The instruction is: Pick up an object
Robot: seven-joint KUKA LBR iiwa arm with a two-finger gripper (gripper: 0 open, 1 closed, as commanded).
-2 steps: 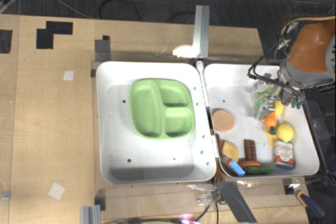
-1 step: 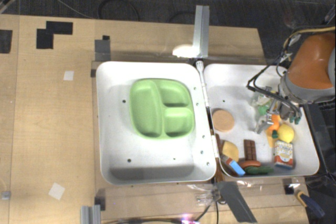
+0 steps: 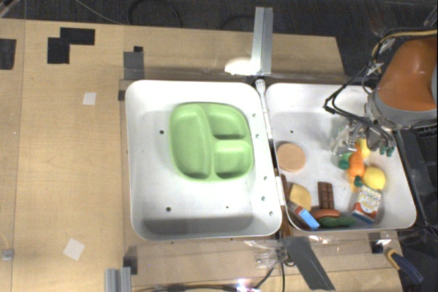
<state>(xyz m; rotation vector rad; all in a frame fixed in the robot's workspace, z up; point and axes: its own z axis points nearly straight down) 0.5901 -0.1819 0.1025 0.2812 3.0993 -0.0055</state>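
Note:
My gripper (image 3: 357,139) hangs low over the right part of the right bin (image 3: 304,113), below the orange band of the arm (image 3: 409,75). Right under it lie an orange carrot-like piece (image 3: 356,166) with a small green bit (image 3: 344,162) and a yellow piece (image 3: 363,148). A yellow lemon (image 3: 374,178) sits just to the front right of them. The gripper's body covers its tip, so I cannot tell whether anything is held.
The right bin also holds a round tan cookie (image 3: 292,157), a brown chocolate bar (image 3: 326,195), a small carton (image 3: 367,204), a green cucumber (image 3: 337,221) and a yellow and blue item (image 3: 303,205). A green divided plate (image 3: 209,141) lies in the left bin (image 3: 147,202).

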